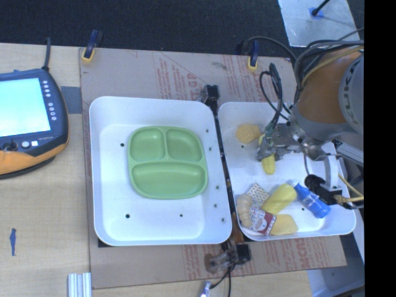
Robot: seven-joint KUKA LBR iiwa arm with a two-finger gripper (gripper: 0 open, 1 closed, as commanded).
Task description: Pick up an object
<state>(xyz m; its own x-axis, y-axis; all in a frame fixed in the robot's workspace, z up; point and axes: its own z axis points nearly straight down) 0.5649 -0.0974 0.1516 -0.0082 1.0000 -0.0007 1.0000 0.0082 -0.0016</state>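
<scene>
Yellow, a small banana-shaped plastic piece (268, 163) is seen pinched between the two-finger gripper (267, 154) over the right white bin (346, 224).
A green three-compartment plastic plate (167, 162) is lying in the left white bin (108, 221).

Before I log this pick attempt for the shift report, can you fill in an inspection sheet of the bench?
Surface: cardboard sheet clamped on a wooden bench, bearing the left bin and right bin.
Job's things: right bin holds a tan round piece, small yellow item, yellow toy, blue item, red-and-white packet.
Clutter: green divided plate in left bin.
Grippers: claw low over the small yellow item; grasp unclear.
Cables: black cables loop beside the arm.
Surroundings: pendant with screen at left.
</scene>
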